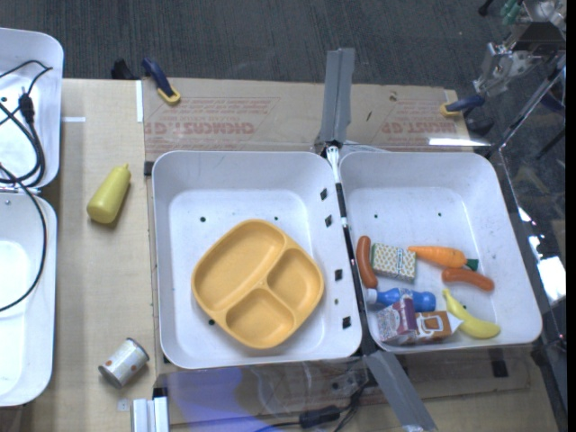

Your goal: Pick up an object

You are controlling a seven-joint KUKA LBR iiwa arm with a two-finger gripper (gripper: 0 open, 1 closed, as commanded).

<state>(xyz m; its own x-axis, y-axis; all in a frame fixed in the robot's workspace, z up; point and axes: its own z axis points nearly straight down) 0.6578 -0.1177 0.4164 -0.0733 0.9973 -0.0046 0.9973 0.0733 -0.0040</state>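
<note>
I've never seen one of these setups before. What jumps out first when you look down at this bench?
The big yellow divided tray lying alone in the left white bin catches the eye first. Next comes the colourful pile of toy food in the right bin: a carrot, a banana, a red sausage and small cartons. Outside the bins, a yellow bottle lies on the bench to the left.

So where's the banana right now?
The banana lies in the right bin, in its near right corner, just right of the small brown carton and below the carrots.
</note>
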